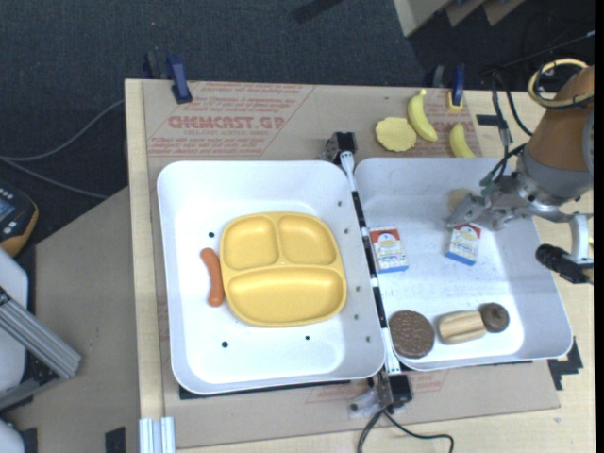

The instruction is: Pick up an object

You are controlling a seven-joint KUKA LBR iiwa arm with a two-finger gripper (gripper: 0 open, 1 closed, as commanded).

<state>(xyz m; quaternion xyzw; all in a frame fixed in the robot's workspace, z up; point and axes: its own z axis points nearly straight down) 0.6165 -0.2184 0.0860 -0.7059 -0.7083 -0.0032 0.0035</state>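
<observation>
The small carton (464,244) with the blue base is lying in the right bin (538,343), and the gripper (478,211) is hanging just above it; I cannot tell what state that gripper is in. A second carton (388,250) is sitting well apart, near the divider. The risk I am seeing: the carton is lying tilted, so a descent slightly off centre could be nudging it aside instead of catching it
</observation>
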